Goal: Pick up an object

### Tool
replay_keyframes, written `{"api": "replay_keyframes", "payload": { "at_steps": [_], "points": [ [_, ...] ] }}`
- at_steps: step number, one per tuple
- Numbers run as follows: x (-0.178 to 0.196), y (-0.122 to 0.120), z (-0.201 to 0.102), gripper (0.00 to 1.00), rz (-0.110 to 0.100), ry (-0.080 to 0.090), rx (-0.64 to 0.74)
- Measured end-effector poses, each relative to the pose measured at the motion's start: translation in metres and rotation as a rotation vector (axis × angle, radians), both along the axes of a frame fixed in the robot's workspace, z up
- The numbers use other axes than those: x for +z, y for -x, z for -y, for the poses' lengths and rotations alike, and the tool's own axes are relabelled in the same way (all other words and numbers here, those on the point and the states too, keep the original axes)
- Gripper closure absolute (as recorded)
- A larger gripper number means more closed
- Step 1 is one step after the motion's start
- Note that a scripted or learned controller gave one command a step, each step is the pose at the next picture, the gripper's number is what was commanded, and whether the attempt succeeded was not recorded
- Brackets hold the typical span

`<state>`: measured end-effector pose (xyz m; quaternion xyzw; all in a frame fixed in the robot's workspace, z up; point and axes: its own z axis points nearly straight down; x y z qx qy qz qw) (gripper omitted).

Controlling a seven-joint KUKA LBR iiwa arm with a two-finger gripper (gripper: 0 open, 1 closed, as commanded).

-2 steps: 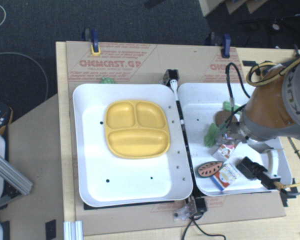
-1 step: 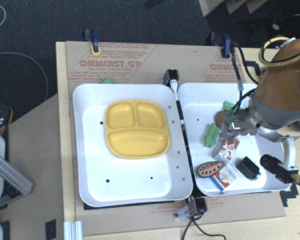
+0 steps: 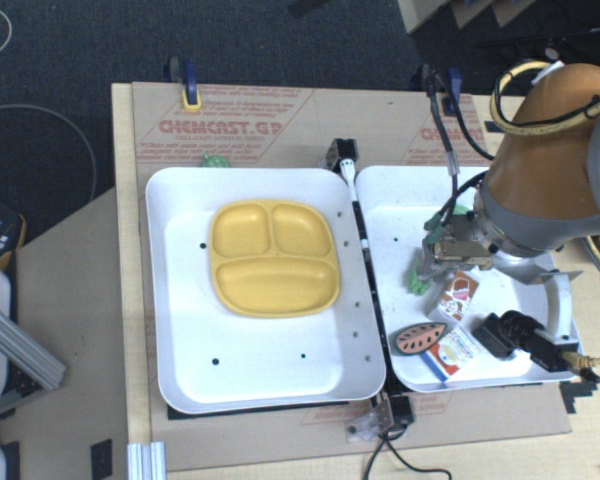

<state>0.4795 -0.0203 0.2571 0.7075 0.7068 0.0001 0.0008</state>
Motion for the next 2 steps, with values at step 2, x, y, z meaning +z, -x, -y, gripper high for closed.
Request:
{"api": "replay_keyframes", "payload": {
  "at_steps": [2],
  "points": [
    [0.1141,-0.0007,-0.0508,1.00,0.002,0.000,0.003]
  ]
}}
